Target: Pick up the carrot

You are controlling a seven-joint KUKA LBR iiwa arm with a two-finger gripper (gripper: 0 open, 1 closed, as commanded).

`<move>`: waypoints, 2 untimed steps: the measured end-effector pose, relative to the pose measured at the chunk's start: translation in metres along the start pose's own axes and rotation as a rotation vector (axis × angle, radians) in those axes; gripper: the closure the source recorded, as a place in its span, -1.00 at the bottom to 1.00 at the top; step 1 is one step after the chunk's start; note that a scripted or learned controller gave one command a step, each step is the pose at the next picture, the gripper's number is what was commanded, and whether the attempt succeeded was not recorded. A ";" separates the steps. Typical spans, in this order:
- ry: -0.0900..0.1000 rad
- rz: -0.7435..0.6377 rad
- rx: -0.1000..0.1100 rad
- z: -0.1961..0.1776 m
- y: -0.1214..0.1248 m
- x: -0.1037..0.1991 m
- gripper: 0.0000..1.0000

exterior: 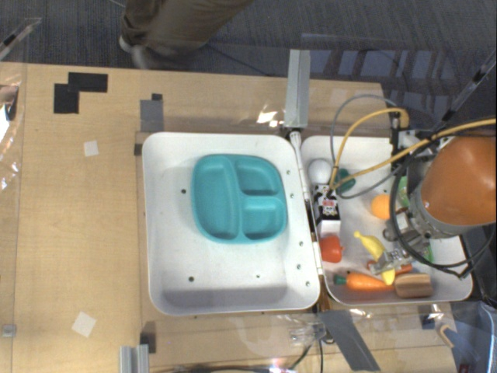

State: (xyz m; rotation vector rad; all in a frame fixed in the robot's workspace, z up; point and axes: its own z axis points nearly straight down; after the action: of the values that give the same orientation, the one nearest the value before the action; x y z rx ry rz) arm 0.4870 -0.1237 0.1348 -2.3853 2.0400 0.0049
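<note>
Carrot [365,282]: lies at the right bin's [458,292] front edge, beside a brown block [412,286].
Gripper [386,264]: just above the carrot; grasp state cannot be told.

A light wooden bench [70,231] stands on dark grey carpet [349,14].

no readable text, labels or numbers

Reaching in from the right, orange-banded wrist bent downward, hand [386,263] lowered near the frame's bottom edge, cables looping around.
</note>
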 end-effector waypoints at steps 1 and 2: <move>0.014 -0.237 0.017 -0.316 0.002 0.026 1.00; -0.005 -0.479 -0.006 -0.073 -0.024 0.061 1.00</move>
State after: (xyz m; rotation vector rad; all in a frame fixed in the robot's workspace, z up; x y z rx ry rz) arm 0.5203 -0.1805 0.2073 -2.8009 1.4163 0.0158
